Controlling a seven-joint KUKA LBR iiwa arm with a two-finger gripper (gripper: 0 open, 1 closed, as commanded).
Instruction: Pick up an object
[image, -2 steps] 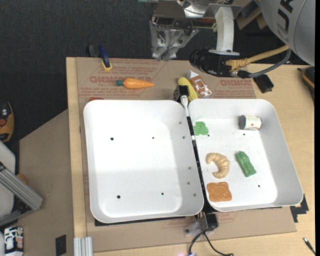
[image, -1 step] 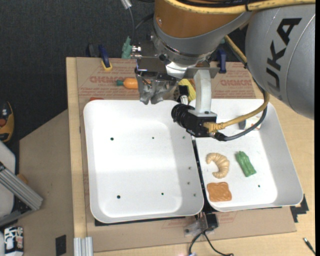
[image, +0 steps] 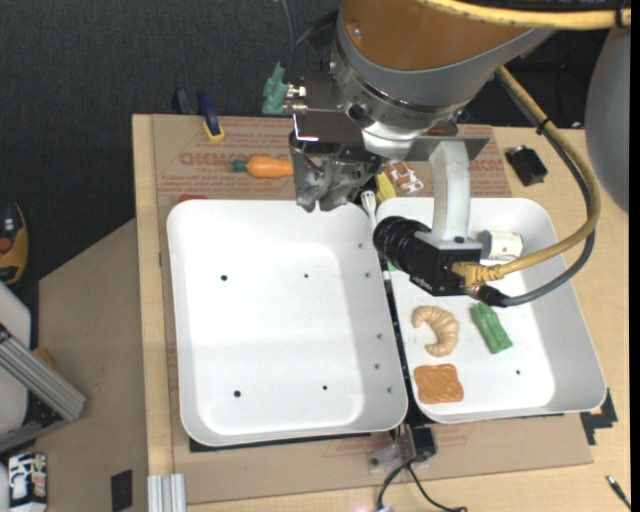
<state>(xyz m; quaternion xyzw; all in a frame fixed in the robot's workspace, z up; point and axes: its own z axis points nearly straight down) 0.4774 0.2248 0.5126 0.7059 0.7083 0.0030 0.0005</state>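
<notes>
Tan crescent-shaped croissant toy (image: 436, 330) is lying in the right white shallow bin (image: 560, 330), near that bin's left wall, and it is one of the loose objects available for picking. Just beside it, to its right, a green rectangular block (image: 491, 328) is resting at a slant, apart from the croissant. Below the croissant an orange-brown square waffle-like piece (image: 438, 383) is sitting flat near the bin's lower left corner. A small white cylinder with a red mark (image: 505, 243) is lying higher up in the same bin, next to the yellow cable (image: 570, 225) that is looping over the bin's right side.

I am reaching in from the right, and my grey metal gripper (image: 323, 183) is hanging over the top rim of the left white shallow bin (image: 270, 320), close to that bin's upper right corner and well apart from the croissant. I cannot tell whether my gripper is wide or narrow, and I am seeing nothing held in it. A black cylindrical module (image: 418, 260) on a white bracket is projecting from my wrist over the seam between the two bins.

An orange carrot-shaped toy (image: 268, 167) is lying outside the bins on the brown cardboard sheet (image: 160, 160), to the left of my gripper
</notes>
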